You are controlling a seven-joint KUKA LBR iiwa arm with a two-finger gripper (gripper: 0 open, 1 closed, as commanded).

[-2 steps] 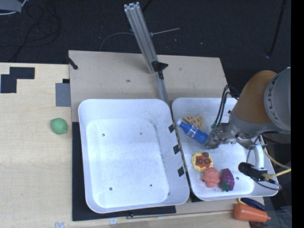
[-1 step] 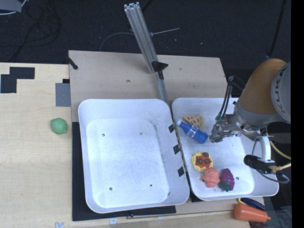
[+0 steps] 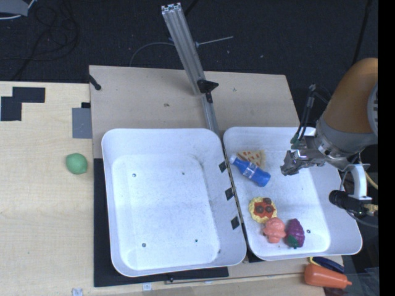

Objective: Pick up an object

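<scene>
Bench and surroundings as you see them from above.
Your pale wood tabletop [image 3: 37, 184] carries a tan board [image 3: 148, 100] and a black mat [image 3: 102, 239] beneath the bins. Behind it you have dark carpeted floor [image 3: 278, 29] with loose cables [image 3: 55, 17]. A slanted aluminium rail [image 3: 185, 48] rises from the board. Black patches [image 3: 21, 100] mark the wood at left.

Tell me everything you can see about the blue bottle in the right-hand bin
The blue bottle is a small toy-like piece, seemingly plastic, with a bright blue body and a red cap at its upper-left end. It lies on its side, pointing diagonally from upper left to lower right, in the upper-left part of the right bin, near the divider between the bins. Its cap end lies against or over a tan waffle-like piece. The gripper hovers to its right, apart from it.
</scene>
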